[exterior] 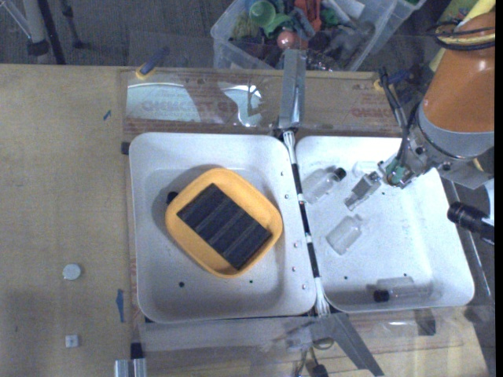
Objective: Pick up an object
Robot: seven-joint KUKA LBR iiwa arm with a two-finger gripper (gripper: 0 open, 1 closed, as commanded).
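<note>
A yellow square pad with a black ribbed top (224, 222) lies tilted in the left bin (149, 289). In the right bin (440, 265) lie three clear plastic bottles. One with a black cap (322, 183) sits near the bin's left wall, one (343, 234) lies just below the gripper, and one with a black cap (393, 290) rests along the front wall. My gripper (361, 192) hangs over the right bin's upper middle, between the first two bottles and just right of the capped one. Nothing shows held in it.
A metal divider (302, 218) separates the two bins. A clear tub of colourful toys (314, 14) stands behind the bench. The arm's orange band (464, 77) and cables crowd the right bin's far right corner. A small grey disc (71, 272) lies on the bench at left.
</note>
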